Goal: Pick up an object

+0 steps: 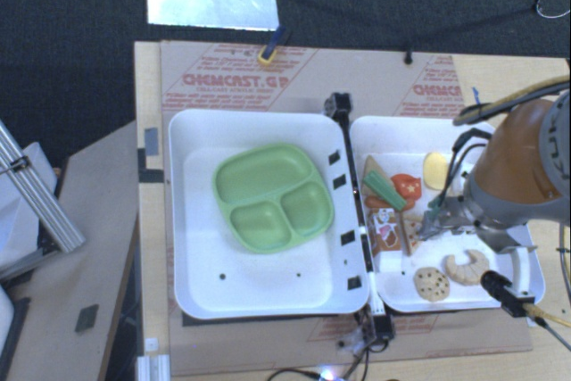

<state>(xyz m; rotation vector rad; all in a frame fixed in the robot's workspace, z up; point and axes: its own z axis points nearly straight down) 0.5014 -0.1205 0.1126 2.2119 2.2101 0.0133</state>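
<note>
1. While the arm (526, 165) leans over the right bin (375, 134), its end effector (434, 223) hangs low among the toy food there; whether it is released or clenched I cannot tell, since the wrist hides it.
2. Taking the right bin as the landmark, the candidates lie inside it: a green piece (382, 187) and a red tomato (407, 186) toward its left wall, a yellow lemon (436, 168) toward its far side, a brown and red piece (390, 230) beside the left wall, and a cookie (432, 283) and a croissant (467, 266) along its near edge.
3. Left of the right bin sits the other bin (192, 281), carrying a green divided plate (273, 198); both bins rest on the surface (223, 71).
4. No item is visibly between the end effector's tips, so I judge that nothing is picked up yet.
5. Crowding is the main risk: the items by the left wall touch or overlap, so a closing grip could catch two at once or push one aside.
6. Rounded pieces such as the tomato or lemon could squirt out if pinched off centre.
7. Flat pieces like the cookie offer little to grip, and a descent too close to the bin's wall could strike it.
</note>
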